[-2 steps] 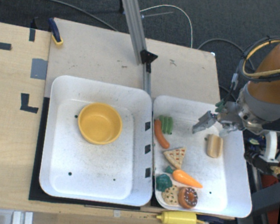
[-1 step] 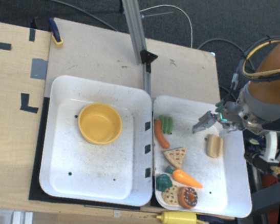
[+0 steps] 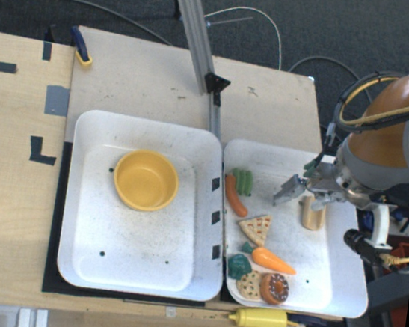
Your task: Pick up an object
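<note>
In the right bin (image 3: 338,284) lie several toy foods: a green piece (image 3: 242,181), a red-orange sausage (image 3: 234,196), a waffle wedge (image 3: 256,228), a carrot (image 3: 274,262), a teal piece (image 3: 238,265), a cookie (image 3: 250,284) and a donut (image 3: 275,288). A tan cylinder (image 3: 312,215) lies toward the bin's right side. My gripper (image 3: 301,201) hangs low over the bin's upper middle, open. Its left finger (image 3: 285,191) points at bare floor. The tan cylinder sits just under the right finger, and nothing is gripped.
The left bin (image 3: 78,255) holds a yellow bowl (image 3: 146,180). A yellow bottle (image 3: 262,320) lies on the bench below the right bin. A slanted metal pole (image 3: 200,34) rises behind the bins. A blue-and-yellow clamp (image 3: 81,46) sits at the back left.
</note>
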Tool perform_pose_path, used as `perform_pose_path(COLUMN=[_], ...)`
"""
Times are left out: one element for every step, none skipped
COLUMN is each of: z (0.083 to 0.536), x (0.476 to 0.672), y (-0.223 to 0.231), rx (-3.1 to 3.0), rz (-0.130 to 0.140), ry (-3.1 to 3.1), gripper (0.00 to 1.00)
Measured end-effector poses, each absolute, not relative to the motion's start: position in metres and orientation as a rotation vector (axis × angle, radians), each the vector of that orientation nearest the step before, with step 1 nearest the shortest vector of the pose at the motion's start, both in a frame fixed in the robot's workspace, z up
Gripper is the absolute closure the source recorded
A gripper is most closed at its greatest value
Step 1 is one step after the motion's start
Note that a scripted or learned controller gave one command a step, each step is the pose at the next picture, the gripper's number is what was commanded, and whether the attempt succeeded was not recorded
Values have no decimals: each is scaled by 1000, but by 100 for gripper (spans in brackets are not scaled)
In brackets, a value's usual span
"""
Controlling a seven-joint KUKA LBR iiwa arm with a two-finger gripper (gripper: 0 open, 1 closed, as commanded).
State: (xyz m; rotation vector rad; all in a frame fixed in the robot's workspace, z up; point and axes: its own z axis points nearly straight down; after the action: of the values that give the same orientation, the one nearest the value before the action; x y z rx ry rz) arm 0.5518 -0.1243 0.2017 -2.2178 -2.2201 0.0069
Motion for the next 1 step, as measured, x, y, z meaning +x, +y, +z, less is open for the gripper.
perform_pose_path(z=[138], x=[554], y=[-124], rx=[-2216], rz=[9], ry=[-2218], gripper=[0])
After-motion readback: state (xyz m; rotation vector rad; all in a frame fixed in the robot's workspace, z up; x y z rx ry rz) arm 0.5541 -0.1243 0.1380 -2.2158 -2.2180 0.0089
